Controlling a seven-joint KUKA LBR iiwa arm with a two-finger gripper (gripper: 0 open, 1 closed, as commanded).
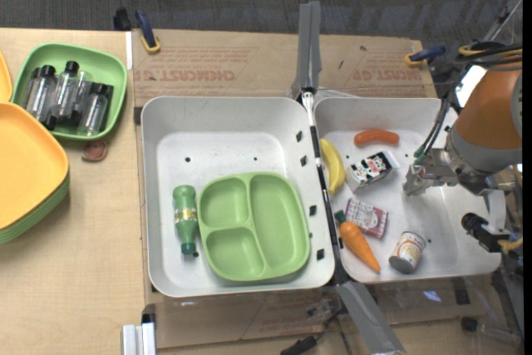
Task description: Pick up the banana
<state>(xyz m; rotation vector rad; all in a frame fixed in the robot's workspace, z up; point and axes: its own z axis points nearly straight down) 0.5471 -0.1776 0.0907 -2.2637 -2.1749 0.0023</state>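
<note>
Ok, camera view, one pass. Banana (333,165) is in the right bin (449,258), hard against its left wall next to the divider between the bins. Long axis runs roughly top-to-bottom in frame w/ a slight curve; upper end sits near the bin's top-left corner, lower end stops about level w/ the white-and-black carton (371,168) just to its right.

Gripper (416,181) is over the right half of the same bin, near the bin's mid height. So banana is off to the claw's left in frame and well apart from it, w/ the carton between them. I can't tell how far open the claw is at this res, the tips are a grey blur. Nothing visible between them, and nothing touching the banana.

Other stuff in the right bin: orange sausage-shaped item (376,137) near the top, pink packet (366,218) mid, carrot (360,246) lower left pointing down-right, small can (406,252) on its side near the bottom edge.

Left bin (162,145): green divided tray (252,224) and a green bottle (186,219) lying beside the tray's left edge.

Bench left of the bins: green dish w/ dark-capped vials (66,92), stack of yellow plates (29,175).
</note>
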